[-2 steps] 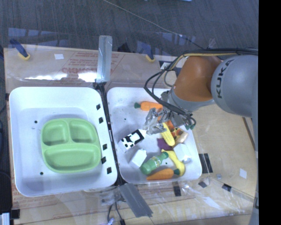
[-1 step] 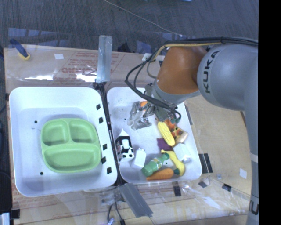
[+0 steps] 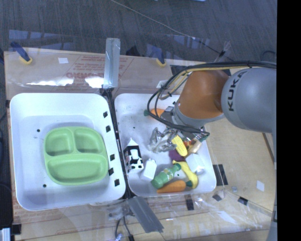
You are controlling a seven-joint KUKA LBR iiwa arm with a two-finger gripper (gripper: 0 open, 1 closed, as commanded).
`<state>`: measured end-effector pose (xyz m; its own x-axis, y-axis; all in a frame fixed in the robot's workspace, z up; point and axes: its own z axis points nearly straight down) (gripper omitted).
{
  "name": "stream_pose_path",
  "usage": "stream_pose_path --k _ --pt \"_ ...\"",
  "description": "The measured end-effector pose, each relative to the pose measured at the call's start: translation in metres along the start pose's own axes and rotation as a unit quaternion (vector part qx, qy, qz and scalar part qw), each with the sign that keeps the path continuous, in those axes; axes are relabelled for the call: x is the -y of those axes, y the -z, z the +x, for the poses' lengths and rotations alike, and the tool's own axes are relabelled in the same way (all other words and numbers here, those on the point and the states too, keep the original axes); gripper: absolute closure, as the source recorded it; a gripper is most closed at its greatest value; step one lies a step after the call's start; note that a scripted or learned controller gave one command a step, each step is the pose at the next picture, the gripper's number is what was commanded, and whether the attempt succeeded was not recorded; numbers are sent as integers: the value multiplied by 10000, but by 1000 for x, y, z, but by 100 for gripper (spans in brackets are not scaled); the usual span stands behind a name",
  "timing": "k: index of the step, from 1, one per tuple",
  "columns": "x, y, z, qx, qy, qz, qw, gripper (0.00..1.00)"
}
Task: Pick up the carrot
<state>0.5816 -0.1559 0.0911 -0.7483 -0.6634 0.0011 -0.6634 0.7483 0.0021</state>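
The metal two-finger gripper hangs with fingers apart, gripping nothing. Below-right of it, the tapered orange carrot lies roughly level along the right white bin's near wall, touching a green plastic bottle.

Dark grey carpet floor beyond the bench's far edge. Bench top: brown board under clear plastic sheet, with glare at far-left corner.
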Motion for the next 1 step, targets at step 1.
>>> stream_pose_path --k 1 --pt "0 1 -1 6 5 6 10000 0"
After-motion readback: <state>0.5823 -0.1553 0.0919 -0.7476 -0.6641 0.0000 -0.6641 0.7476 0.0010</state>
